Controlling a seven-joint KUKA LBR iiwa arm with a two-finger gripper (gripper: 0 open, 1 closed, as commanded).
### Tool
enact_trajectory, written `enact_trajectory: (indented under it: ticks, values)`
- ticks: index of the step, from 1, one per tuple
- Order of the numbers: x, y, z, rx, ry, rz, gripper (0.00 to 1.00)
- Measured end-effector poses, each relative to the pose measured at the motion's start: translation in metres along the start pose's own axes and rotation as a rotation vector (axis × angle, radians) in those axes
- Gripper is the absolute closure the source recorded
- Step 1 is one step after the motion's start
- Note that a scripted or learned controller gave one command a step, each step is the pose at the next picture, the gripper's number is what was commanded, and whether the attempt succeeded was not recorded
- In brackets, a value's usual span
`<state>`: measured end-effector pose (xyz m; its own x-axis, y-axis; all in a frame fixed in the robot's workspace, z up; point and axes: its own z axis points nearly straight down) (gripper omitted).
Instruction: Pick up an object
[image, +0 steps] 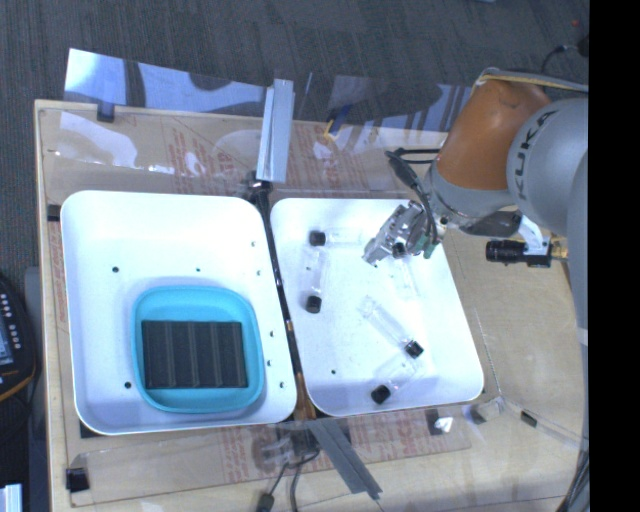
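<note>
The hand (398, 240) hovers over the right bin (455, 345) (grip state unclear); it should centre above one clear vial (388, 328) before descending.

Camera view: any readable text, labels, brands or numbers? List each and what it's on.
None reads cleanly.
Arm: dark lettering on the grey casing beside the orange band, cut off and slanted, unreadable.
Bench: faint reddish print on the clear sheet around the bins, too blurred to read.
Vials in the right bin: no labels seen.
Blue tray in the left bin: no text.
</note>
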<state>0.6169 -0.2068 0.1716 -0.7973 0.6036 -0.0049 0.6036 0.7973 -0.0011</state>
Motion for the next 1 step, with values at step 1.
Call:
enact_trajectory:
  ticks: [1]
  values:
    - [0.0000, 0.0000, 0.0000, 0.000, 0.000, 0.000, 0.00]
